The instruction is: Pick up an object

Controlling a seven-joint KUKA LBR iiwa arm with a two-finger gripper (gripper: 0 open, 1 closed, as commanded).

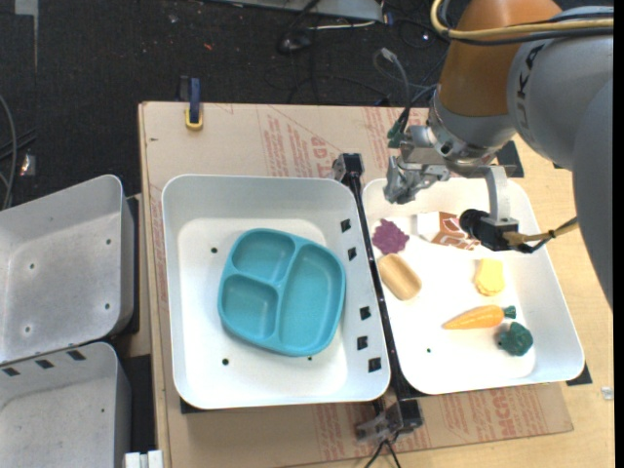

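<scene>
The right bin (546, 359) holds several small toys: a purple grape bunch (390, 236), a tan bread roll (400, 276), a brown and white piece (450, 230), a yellow piece (489, 278), an orange carrot (475, 318) and a green broccoli (515, 339). My gripper (405, 185) hangs over the back left corner of that bin, just behind the grape bunch and above it. I see nothing held in it.
A blue sectioned plate (283, 292) lies in the left bin (185, 359). A black divider (366, 261) runs between the two bins. The arm's grey and orange body (507, 47) covers the back right of the bench.
</scene>
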